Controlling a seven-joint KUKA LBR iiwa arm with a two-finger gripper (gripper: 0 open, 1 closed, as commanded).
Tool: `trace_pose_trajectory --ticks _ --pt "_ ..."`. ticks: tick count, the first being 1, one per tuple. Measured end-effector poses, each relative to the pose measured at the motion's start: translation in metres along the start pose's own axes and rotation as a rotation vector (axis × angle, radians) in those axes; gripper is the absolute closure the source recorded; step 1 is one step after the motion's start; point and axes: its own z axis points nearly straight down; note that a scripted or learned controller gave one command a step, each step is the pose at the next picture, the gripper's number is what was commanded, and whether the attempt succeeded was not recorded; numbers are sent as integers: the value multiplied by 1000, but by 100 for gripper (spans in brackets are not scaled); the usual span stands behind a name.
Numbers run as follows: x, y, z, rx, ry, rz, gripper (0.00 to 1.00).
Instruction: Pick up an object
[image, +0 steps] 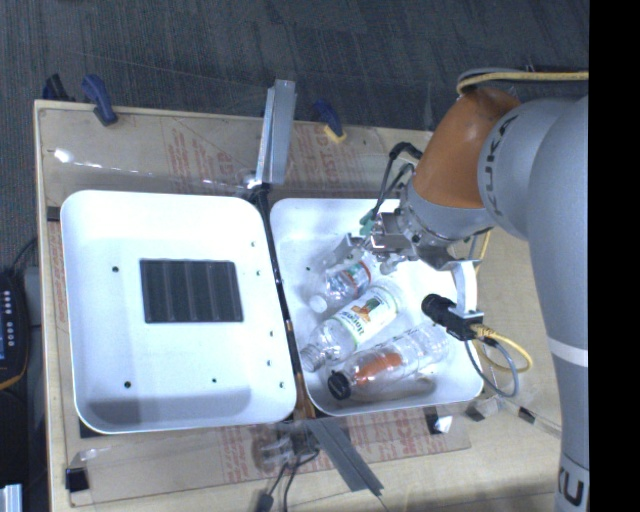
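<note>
— Gripper (372, 240) first: where does it sit?

— Low in the right bin (290, 230), near that bin's far side, at the end of the grey arm (520, 150) with the orange band. Whether it is spread or closed cannot be told from this angle, and nothing can be seen between its tips.

— And the things it might pick?

— All plastic bottles, heaped just in front of it. Nearest, almost under it, lies a small clear bottle (348, 283) with a white cap. Just beyond that, toward the near side, a bottle with a white and green label (365, 315) lies on a slant. Farther still, along the bin's near wall, a clear bottle with orange contents and a black cap (385, 368) lies on its side.

— What about the other container?

— Left of the gripper, across the divider, the left bin (100, 380) holds one dark ribbed rectangular panel (191, 291), lying flat near its middle, well apart from the bottles.
</note>
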Motion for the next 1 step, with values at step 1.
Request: trace_pose_trajectory --ticks 1 --pt "-25 13 94 -6 -5 -39 0"
